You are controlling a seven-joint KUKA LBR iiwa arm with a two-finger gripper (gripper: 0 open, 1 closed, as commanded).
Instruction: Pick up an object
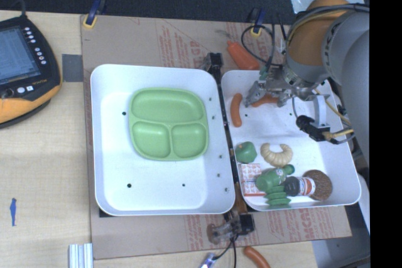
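My gripper (262,93) is low over the far end of the right bin (342,160), reaching in from the right. A small orange-red piece (271,99) lies right under it; whether it is held is unclear. Just left of the gripper, an orange-brown sausage (235,110) rests by the bin's left wall. Nearer the front lie a green pepper (245,150), a pale curved pastry (277,154), a red-and-white packet (250,174), a green toy (271,181), a small bottle (300,186) and a brown round cookie (321,183).
The left bin (107,135) holds a green divided plate (168,123). An orange carrot (241,55) lies on the cardboard beyond the right bin. A teach pendant (22,69) sits at the far left. Cables and clamps run along the bins' shared edge.
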